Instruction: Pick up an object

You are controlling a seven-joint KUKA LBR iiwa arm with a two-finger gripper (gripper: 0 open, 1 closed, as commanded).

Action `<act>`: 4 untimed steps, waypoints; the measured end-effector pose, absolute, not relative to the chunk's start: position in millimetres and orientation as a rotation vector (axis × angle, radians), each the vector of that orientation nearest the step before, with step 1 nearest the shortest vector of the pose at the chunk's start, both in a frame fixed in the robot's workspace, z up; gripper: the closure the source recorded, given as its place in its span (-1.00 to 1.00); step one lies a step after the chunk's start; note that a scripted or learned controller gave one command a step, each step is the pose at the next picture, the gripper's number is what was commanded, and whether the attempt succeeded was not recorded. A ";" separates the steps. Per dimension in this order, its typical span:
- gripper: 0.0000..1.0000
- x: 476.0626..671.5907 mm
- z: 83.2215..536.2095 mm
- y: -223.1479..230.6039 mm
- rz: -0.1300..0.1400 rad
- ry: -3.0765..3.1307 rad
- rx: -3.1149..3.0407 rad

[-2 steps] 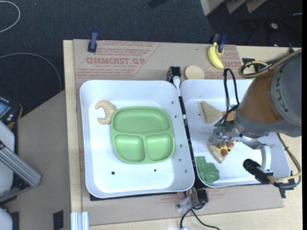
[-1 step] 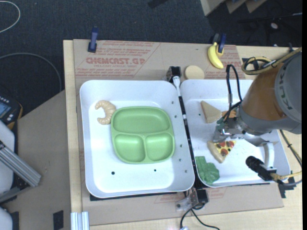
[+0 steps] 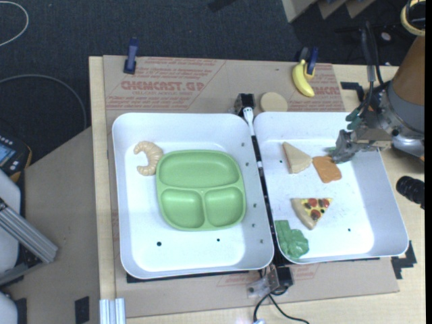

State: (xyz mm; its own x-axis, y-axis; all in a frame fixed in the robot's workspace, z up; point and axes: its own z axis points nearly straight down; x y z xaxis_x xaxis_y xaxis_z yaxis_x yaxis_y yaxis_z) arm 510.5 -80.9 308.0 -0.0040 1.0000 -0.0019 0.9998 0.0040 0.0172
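Dark carpet surrounds a bench (image 3: pixel 101 181) topped with a sheet of brown cardboard printed with red lettering. Two shallow white bins sit on it side by side, touching along their inner edges.

Left bin (image 3: pixel 135 248): a pale green divided plate (image 3: pixel 200 189) with three compartments lies near the middle. A tan toy croissant (image 3: pixel 148 156) rests just beside the plate's upper left corner, curled like a hook.

Right bin (image 3: pixel 364 228): a cream-coloured wedge, perhaps toy cheese or bread (image 3: pixel 295 157), lies toward the upper left. Just to its right is a flat orange-brown piece (image 3: pixel 327 169), possibly a toy toast or nugget. Below them, near the bin's middle, lies a toy pizza slice (image 3: pixel 312 210) with red and dark toppings. A green leafy toy, like lettuce (image 3: pixel 291 239), sits in the lower left corner against the rim.

Behind the bins, on the cardboard, a yellow toy banana (image 3: pixel 302 79) lies near a blue clamp (image 3: pixel 310 58), and a round beige disc (image 3: pixel 273 102) rests just beyond the right bin's upper edge. Another blue clamp (image 3: pixel 131 55) grips the cardboard's upper left edge.

Reaching in from the right, the grey arm carries its tool (image 3: pixel 341 150) low over the upper part of the right bin, directly above and right of the orange-brown piece, apparently touching or nearly touching its top edge. Whether the fingers are apart or together cannot be told; nothing is visibly between them.
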 end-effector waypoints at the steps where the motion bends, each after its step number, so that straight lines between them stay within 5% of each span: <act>1: 1.00 477.9 292.0 -21.0 -0.002 2.229 2.220; 2: 1.00 477.1 178.4 -75.7 -0.011 2.220 2.234; 3: 1.00 479.6 263.2 -88.0 0.002 2.219 2.218; 4: 1.00 478.9 213.2 -57.1 -0.002 2.226 2.223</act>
